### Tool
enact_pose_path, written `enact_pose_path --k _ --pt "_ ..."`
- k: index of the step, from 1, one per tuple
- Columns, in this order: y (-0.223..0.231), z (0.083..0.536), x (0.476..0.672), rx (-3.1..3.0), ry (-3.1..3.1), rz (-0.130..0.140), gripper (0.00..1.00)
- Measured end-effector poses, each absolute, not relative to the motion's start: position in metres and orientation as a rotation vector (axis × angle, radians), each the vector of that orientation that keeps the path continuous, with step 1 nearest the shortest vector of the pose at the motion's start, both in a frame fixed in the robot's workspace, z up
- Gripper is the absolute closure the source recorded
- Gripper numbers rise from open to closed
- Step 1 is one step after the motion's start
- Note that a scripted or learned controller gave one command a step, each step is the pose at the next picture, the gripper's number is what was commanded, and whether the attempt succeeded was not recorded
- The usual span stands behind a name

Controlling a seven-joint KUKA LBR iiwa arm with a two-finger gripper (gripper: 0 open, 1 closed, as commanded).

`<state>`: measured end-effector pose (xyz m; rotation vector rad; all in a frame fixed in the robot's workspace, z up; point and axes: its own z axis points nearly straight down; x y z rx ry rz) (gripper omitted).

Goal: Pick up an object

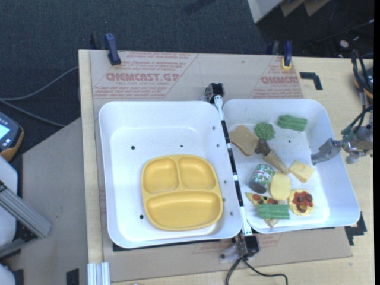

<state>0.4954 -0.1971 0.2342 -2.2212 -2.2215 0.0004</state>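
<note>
The toy food was heaped in the right bin (332, 203), within the arm's reach from the right: a bumpy broccoli floret (265, 130), a ridged green pepper (293, 122), a tan bread slice (243, 139), a yellow cheese wedge (301, 171) and a small can (262, 174). A smooth yellow divided plate (180, 192) sat in the left bin (119, 135). The claw (325, 151) was poised just beside the cheese; whether it was open or closed could not be told

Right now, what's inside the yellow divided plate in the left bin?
Nothing visible in the yellow divided plate: all three compartments look bare. The bin floor beneath it is covered. Toy food sits in the other bin.
</note>
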Motion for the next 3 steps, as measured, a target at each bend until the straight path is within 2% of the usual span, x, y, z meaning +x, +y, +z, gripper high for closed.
enact_pose_path --k 1,2,3 --pt "-0.168 0.098 0.512 -2.226 -2.230 -0.009 0.00" --pt "-0.113 0.103 0.578 -2.215 -2.233 -0.007 0.00" --pt "-0.093 0.086 0.618 -2.221 -2.228 -0.004 0.00"
